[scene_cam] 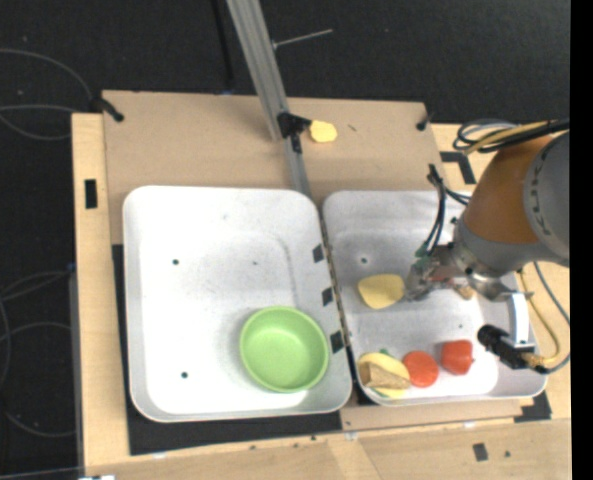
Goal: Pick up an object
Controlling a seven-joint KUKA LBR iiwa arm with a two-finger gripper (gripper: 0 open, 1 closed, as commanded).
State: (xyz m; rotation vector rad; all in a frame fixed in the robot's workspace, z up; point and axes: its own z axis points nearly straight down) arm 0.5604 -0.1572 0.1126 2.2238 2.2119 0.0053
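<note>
The arm reaches in from the right, its orange band point(501, 203) above the wrist, and the hand point(423, 280) hangs low inside the right bin point(376, 218). Whether the hand is wide or narrow I cannot tell, since the wrist covers most of it from above.

Just to the left of the hand, touching it or nearly so, lies a pale yellow flat piece point(380, 291) on the bin floor. Nothing can be seen between the hand's tips.

Below the hand, toward the near edge of the same bin, three things sit in a row: a yellow and tan item point(386, 373) in the near left corner, a red round item point(421, 369) right beside it, and a red blocky item point(457, 357) a little further right.

Well to the left of the hand, across the divide, a green bowl point(283, 349) stands upright in the left bin point(196, 238), near its front right corner.

Far above the hand, on the brown bench point(196, 138) behind the bins, rests a small yellow piece point(323, 131) next to the foot of a slanted metal post point(256, 53).
</note>
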